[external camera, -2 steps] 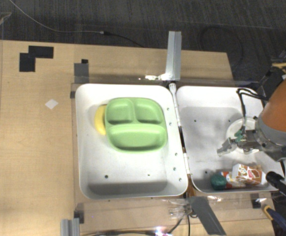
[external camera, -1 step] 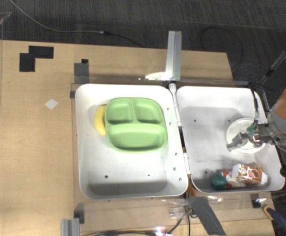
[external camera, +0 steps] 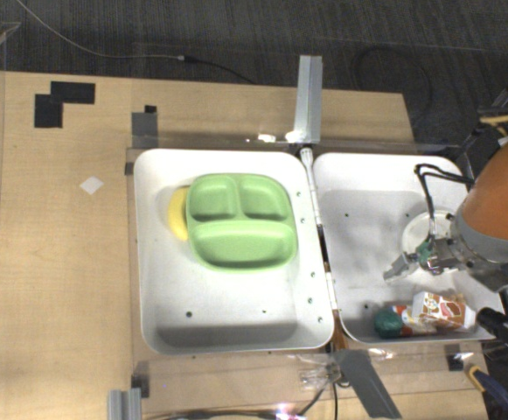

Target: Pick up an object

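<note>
In the right bin (external camera: 358, 199), my gripper (external camera: 417, 259) hangs low near the right side, below the arm's orange band (external camera: 503, 201). A small bottle (external camera: 430, 313) with a green cap and a red-and-white label lies on its side along the bin's front wall, just below the gripper and apart from it. Partly under the gripper is a white round object (external camera: 418, 230). The left bin (external camera: 227, 309) holds a green divided plate (external camera: 240, 220), and a yellow object (external camera: 177, 213) peeks out from under the plate's left edge.
A metal post (external camera: 309, 99) stands behind the seam between the two bins. Black cables (external camera: 428, 182) loop from the arm over the right bin's back right. Wooden bench surface surrounds the bins on the left.
</note>
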Robot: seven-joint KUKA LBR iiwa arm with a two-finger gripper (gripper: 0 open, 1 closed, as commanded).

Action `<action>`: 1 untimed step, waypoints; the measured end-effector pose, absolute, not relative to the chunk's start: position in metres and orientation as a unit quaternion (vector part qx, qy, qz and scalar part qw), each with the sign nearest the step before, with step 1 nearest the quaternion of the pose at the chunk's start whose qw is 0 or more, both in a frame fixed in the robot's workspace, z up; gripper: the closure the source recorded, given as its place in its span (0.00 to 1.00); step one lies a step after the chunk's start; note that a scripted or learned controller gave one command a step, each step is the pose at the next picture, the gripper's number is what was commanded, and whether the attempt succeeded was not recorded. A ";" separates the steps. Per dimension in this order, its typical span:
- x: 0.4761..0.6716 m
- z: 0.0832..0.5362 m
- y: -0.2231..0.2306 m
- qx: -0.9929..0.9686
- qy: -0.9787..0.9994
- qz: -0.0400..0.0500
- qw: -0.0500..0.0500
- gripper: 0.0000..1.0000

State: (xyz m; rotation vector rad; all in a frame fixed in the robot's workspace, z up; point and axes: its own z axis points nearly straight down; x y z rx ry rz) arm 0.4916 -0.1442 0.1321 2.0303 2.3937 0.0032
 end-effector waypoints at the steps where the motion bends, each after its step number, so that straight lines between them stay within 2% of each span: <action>1: 0.502 0.089 -0.097 0.606 0.796 0.002 0.005 0.00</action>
